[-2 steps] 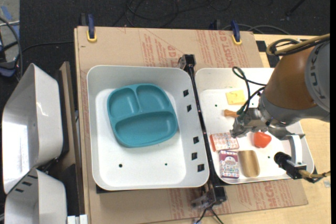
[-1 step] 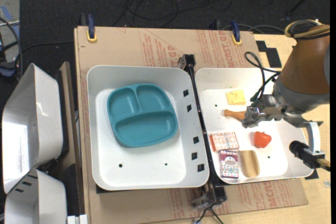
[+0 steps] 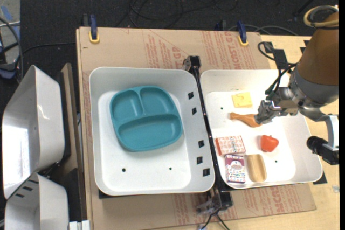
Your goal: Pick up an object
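Observation:
The right bin (image 3: 302, 172) holds several small items. A yellow square piece (image 3: 241, 99) lies near its back. An orange-brown spoon-shaped piece (image 3: 243, 118) lies just in front of it. A red lump (image 3: 269, 143) sits mid-bin. At the front stand a red-and-white carton (image 3: 230, 144), a pink packet (image 3: 234, 168) and a tan bun (image 3: 256, 167). My gripper (image 3: 264, 112) hangs low over the right end of the spoon-shaped piece, and I cannot make out whether it touches it.
A teal divided plate (image 3: 145, 117) lies in the left bin (image 3: 102, 132). A black divider (image 3: 200, 116) runs between the bins. The arm's grey body (image 3: 318, 78) covers the right bin's back right corner. Cables hang beside the wrist.

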You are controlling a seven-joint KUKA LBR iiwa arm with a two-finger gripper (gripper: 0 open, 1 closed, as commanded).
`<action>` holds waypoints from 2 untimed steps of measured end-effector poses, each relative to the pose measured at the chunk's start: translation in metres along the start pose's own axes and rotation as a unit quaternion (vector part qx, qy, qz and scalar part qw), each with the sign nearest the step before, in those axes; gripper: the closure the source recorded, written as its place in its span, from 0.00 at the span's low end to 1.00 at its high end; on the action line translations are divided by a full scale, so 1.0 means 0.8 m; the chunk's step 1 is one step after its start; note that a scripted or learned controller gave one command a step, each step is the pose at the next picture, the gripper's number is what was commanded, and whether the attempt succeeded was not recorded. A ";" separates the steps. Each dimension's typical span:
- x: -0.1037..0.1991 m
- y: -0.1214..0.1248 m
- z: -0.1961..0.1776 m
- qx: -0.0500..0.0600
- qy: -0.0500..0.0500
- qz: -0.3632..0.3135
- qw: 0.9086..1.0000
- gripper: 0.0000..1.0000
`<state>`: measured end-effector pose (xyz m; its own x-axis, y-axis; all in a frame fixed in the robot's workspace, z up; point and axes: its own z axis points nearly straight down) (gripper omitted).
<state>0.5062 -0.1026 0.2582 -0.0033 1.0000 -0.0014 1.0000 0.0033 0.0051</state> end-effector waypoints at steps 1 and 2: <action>0.069 0.008 0.020 0.003 0.001 -0.002 1.000 1.00; 0.134 0.010 0.011 0.002 0.002 -0.003 1.000 1.00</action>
<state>0.5137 0.0045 0.2493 -0.0090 1.0000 0.0016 1.0000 0.0090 0.0008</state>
